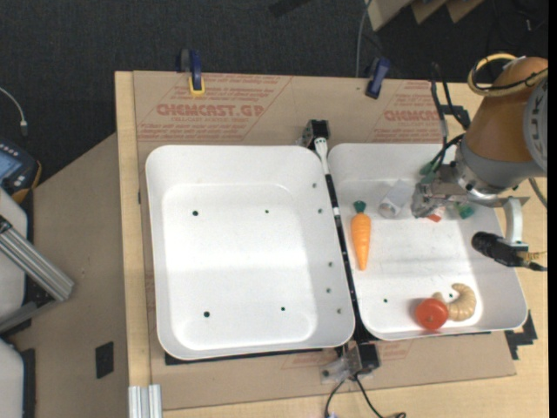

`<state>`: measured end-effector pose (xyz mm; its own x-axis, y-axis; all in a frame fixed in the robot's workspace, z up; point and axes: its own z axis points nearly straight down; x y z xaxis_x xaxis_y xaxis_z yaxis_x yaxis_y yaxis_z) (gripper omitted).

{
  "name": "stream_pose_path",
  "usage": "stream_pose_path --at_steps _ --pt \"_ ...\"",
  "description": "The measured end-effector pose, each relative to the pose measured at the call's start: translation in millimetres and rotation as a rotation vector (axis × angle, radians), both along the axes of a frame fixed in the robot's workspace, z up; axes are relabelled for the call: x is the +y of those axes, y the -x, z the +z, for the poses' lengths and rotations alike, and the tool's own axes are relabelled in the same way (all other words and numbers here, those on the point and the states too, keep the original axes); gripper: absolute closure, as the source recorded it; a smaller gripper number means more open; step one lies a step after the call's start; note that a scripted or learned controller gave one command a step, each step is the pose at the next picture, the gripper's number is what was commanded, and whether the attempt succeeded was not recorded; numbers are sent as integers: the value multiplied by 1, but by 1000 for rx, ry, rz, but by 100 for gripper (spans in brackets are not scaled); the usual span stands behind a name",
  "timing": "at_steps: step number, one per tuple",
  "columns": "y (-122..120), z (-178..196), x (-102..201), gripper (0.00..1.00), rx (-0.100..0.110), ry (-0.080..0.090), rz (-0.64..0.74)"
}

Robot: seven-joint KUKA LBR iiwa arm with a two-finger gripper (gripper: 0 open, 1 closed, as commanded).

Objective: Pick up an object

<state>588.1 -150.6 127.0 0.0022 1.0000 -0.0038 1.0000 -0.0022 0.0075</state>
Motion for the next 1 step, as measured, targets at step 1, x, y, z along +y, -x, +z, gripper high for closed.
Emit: stream_pose_path --at_steps 1 --pt "78 -44 -75 100 14 -3 -7"
